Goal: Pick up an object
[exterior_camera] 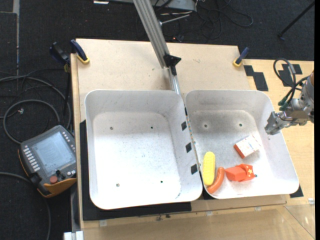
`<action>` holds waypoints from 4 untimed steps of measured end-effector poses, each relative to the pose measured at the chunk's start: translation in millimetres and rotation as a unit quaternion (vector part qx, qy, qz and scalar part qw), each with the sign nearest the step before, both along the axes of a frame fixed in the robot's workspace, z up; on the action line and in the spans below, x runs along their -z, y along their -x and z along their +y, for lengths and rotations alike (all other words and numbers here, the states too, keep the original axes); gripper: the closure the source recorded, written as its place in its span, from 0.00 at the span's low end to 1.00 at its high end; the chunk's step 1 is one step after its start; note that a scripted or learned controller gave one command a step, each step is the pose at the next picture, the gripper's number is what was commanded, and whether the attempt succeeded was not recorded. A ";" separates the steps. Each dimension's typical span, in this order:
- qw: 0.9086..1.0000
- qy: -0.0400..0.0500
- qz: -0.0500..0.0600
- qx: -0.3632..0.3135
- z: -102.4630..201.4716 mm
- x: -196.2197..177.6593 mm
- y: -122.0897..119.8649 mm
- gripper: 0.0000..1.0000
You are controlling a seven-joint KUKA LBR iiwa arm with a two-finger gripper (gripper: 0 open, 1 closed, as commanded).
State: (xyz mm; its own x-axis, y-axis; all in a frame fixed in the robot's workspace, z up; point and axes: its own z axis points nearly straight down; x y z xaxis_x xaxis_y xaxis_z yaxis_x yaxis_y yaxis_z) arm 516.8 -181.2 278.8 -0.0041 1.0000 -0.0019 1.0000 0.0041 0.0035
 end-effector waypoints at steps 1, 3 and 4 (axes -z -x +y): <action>1.000 -0.002 0.002 -0.002 51.8 2.3 4.7 1.00; 1.000 -0.002 0.002 -0.003 166.2 -0.4 -3.2 1.00; 1.000 -0.001 0.001 -0.002 218.8 0.5 -12.2 1.00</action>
State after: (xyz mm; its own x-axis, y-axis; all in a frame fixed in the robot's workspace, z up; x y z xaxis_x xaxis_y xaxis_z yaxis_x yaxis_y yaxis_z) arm 529.0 37.6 278.3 -0.0088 1.0000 0.0011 1.0000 0.0088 0.0005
